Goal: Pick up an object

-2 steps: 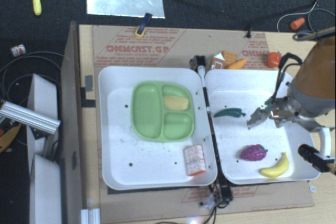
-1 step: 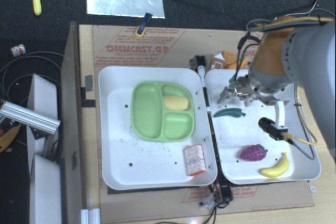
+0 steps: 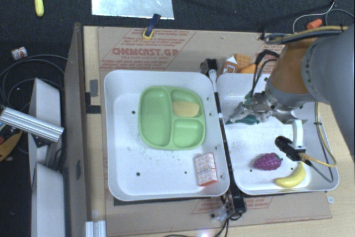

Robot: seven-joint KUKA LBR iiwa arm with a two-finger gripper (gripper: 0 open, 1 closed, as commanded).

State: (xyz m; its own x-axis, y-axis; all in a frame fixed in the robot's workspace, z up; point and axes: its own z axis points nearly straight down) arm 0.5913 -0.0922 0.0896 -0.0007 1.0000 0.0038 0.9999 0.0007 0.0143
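The grey arm (image 3: 310,66), smooth and rounded with an orange band, reaches in over the right bin (image 3: 244,144). Its claw (image 3: 242,112) hangs low over that bin's upper left part, close to the wall it shares with the left bin (image 3: 127,175). The claw shows as a small cluster of pale metal, and I cannot tell whether it is wide or narrow.

Both bins are shallow, glossy white plastic with rounded corners, dotted here and there with dark specks. 2 things to pick lie in the lower part of the right bin, well apart from the claw. The bunch of grapes (image 3: 267,161) is purple and knobbly. The banana (image 3: 292,176), smooth, yellow and curved, lies just to its right near the bottom rim.

In the left bin sits a plate (image 3: 161,119) of pale green matte plastic, a rounded square split into 3 compartments: 1 long one on the left and 2 smaller ones on the right. The upper right compartment holds a soft-looking yellow lump (image 3: 186,107). Below the plate, toward the bin's lower right corner, a small carton (image 3: 206,168) lies flat. It is orange-red and white, and its print is too small to read.

A sheet of brown cardboard (image 3: 145,41) lies under the bins on the counter (image 3: 71,136). Its red block letters read "CHEMCAST GP", and the smaller lines around them are too blurred to read.
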